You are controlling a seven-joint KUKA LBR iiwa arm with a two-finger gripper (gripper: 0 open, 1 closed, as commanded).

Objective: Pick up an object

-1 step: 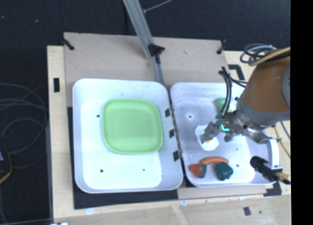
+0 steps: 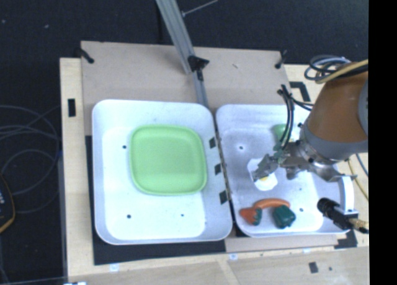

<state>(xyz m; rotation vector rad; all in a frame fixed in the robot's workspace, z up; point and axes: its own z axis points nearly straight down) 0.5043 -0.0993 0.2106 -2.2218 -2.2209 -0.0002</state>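
Note:
My gripper (image 2: 268, 167) hangs low over the middle of the right bin (image 2: 239, 129), right above a white and yellow object (image 2: 265, 180) that lies at its tip. Near the bin's front wall lie an orange-red piece (image 2: 263, 205) with a red end (image 2: 250, 216) and a dark green object (image 2: 284, 216). A light green object (image 2: 279, 132) peeks out at the back of the bin, partly hidden by the arm and its cable. The white object touches the fingers, but the view does not show a grasp.
The left bin (image 2: 111, 153) holds a light green square plate (image 2: 167, 159). A grey metal pole (image 2: 177, 26) slants up from between the bins at the back. The orange-banded arm (image 2: 338, 116) covers the right bin's right side.

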